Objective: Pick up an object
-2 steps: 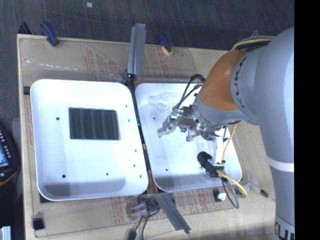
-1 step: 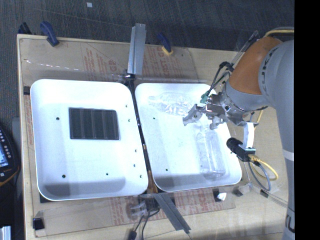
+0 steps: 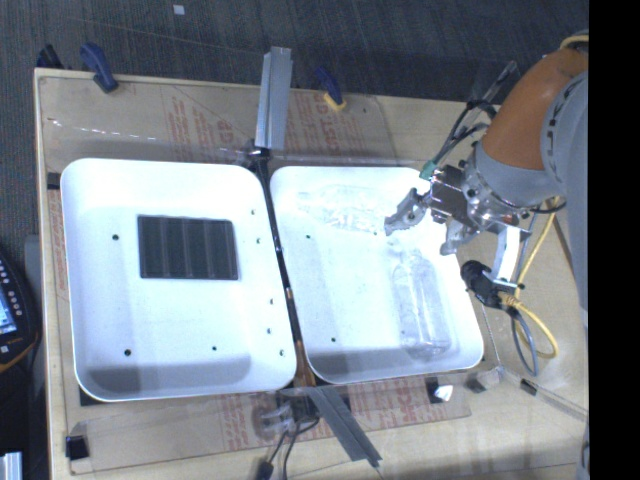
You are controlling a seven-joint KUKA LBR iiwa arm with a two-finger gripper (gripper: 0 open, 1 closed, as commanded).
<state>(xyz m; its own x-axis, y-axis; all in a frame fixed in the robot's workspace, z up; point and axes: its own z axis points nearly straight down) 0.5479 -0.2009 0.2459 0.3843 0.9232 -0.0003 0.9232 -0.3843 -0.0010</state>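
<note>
two shallow white bins sit side by side on a pale bench (image 3: pixel 150 108). the left bin (image 3: pixel 90 348) holds a dark ribbed rectangular pad (image 3: pixel 188 247), lying flat toward the bin's upper middle, well apart from the walls. a few small dark dots mark the floor of that bin around it.

the right bin (image 3: pixel 335 353) holds clear plastic things that are hard to make out against the white. one clear bottle (image 3: pixel 420 303) lies on its side along the right part of the bin, running from near the middle down toward the lower right corner. another clear piece, perhaps a second bottle or crumpled wrap (image 3: pixel 340 208), lies near the top wall of the bin, stretching across from left of centre toward the right; its outline is too faint to name for sure.

the arm (image 3: pixel 540 118) comes in from the right, its orange band above the grey wrist. the gripper (image 3: pixel 405 215) hangs over the upper right part of the right bin, just above the top end of the lying bottle and close to the right end of the clear piece by the top wall. its metal fingers point left and down, with a small gap between them, so it looks narrowly parted, and nothing can be seen held in that gap. whether a fingertip touches the clear plastic cannot be told.

cables (image 3: pixel 520 318) loop down beside the wrist, outside the bin's right wall. blue clamps (image 3: pixel 100 68) grip the bench's far edge.
</note>
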